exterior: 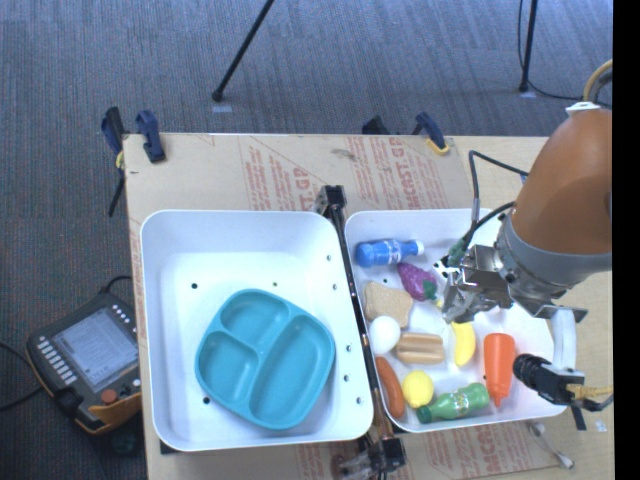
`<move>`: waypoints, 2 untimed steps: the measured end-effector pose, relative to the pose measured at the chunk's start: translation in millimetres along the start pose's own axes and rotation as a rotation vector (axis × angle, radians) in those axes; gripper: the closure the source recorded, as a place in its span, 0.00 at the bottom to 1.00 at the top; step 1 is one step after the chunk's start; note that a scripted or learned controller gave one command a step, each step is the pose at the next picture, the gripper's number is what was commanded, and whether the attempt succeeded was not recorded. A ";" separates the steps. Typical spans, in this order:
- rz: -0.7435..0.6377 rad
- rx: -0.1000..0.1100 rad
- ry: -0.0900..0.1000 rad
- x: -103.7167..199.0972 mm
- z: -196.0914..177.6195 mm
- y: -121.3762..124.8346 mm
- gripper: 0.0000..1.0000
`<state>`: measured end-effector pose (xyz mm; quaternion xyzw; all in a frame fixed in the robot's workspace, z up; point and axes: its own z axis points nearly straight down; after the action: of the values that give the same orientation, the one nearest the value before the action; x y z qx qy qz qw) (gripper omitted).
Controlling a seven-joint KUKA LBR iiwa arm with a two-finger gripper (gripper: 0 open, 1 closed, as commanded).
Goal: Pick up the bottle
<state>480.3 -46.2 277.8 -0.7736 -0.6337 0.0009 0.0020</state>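
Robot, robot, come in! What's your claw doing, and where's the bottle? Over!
Claw low over right bin, nothing visibly held. Blue bottle lying at bin's far side; green bottle lying at near edge. Purple eggplant between claw and blue bottle.

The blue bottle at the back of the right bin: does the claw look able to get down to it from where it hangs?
Probably yes. The blue bottle lies uncovered, apart from the purple eggplant; the claw hangs nearby.
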 end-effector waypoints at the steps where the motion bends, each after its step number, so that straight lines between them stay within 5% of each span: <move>1: 0.117 -0.002 0.000 81.0 -20.2 -20.9 1.00; 2: 0.186 0.001 -0.002 162.6 10.0 -37.9 1.00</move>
<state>475.1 120.7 268.2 -0.8290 -0.5593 0.0023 0.0017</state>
